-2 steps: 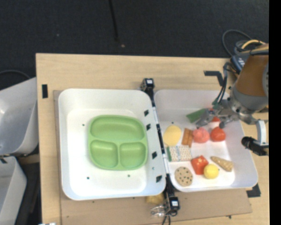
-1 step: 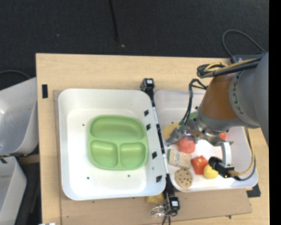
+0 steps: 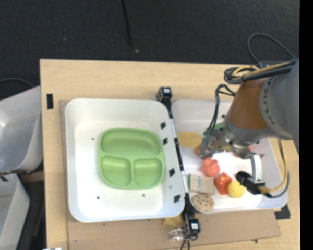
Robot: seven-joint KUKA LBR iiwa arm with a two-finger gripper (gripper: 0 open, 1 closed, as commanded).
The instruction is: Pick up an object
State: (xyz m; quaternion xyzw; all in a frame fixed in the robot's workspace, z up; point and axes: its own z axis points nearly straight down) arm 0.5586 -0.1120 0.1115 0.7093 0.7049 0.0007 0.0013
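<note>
The right bin holds several small objects. A flat yellow piece lies by its left wall, with a brown lump beside it. Below them sit a pinkish-red fruit, a red pepper-like piece, a yellow lemon-shaped piece, a patterned packet and a round speckled cookie. My gripper reaches down from the right into this bin, just above the pinkish-red fruit and next to the brown lump. The wrist hides the fingertips.
The left bin carries a green divided plate in its middle. Black clips run along the divider between the bins. Cables loop off the arm at the upper right. The wooden bench edge frames both bins.
</note>
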